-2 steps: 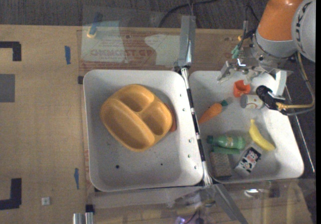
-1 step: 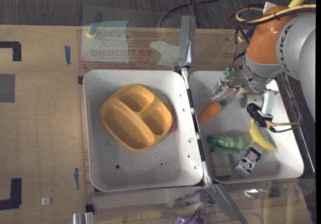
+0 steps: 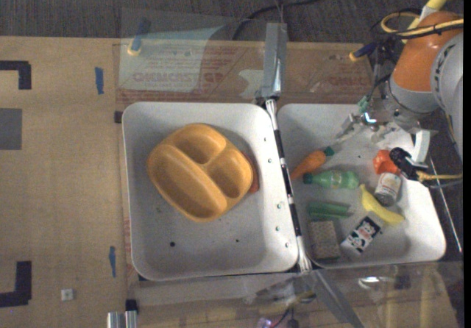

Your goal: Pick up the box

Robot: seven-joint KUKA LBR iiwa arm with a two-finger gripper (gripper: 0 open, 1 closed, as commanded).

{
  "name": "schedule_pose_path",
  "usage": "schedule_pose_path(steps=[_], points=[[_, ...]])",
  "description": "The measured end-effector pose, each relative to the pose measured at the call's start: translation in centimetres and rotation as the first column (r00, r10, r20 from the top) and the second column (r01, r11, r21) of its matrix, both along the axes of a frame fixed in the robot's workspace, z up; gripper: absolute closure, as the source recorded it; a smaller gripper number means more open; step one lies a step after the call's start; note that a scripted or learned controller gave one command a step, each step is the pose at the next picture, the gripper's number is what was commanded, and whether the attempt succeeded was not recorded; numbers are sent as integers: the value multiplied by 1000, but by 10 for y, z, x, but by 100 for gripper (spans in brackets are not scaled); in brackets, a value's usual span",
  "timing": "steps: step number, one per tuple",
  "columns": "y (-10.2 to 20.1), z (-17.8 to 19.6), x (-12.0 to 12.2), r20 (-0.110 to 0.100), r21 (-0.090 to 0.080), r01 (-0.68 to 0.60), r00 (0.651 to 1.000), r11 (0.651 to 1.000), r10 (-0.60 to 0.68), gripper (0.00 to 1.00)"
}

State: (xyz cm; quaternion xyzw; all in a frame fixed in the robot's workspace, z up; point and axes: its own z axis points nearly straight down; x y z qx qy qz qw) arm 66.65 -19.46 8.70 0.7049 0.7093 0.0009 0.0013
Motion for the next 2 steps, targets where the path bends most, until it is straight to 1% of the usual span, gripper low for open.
schedule_pose_path(steps=[1,2], points=[[0,13,2,6,-2,-1,1000,1000,1,100],[92,49,-21,-2,1,-40,999,999,40,100]])
